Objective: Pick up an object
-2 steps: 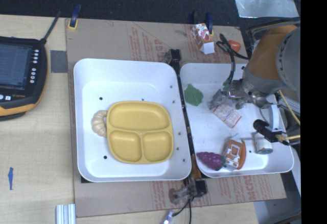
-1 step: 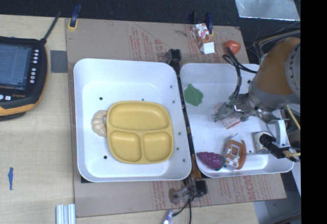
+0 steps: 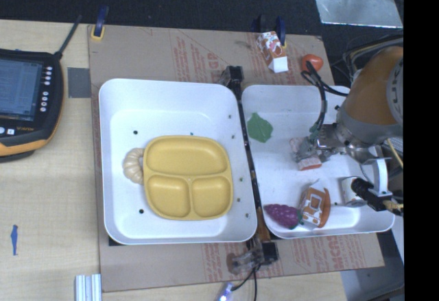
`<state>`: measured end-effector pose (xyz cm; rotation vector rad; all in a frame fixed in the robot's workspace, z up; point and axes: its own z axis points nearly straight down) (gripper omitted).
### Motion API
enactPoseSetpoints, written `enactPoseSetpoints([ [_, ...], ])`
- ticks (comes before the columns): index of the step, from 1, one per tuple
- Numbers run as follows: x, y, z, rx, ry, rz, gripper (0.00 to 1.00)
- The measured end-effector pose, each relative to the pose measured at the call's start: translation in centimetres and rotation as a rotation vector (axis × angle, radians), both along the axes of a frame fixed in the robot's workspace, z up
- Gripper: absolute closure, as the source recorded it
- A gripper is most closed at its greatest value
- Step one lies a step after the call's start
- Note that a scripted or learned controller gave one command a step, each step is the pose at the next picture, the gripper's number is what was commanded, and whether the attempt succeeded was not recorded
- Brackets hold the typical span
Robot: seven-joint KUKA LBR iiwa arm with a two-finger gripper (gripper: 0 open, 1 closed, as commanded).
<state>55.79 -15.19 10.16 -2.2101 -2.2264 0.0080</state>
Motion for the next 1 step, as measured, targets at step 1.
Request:
enactPoseSetpoints([
  [1, 3.94, 7.63, 9.09, 0.002, -0.005, -0.002, 1.0],
])
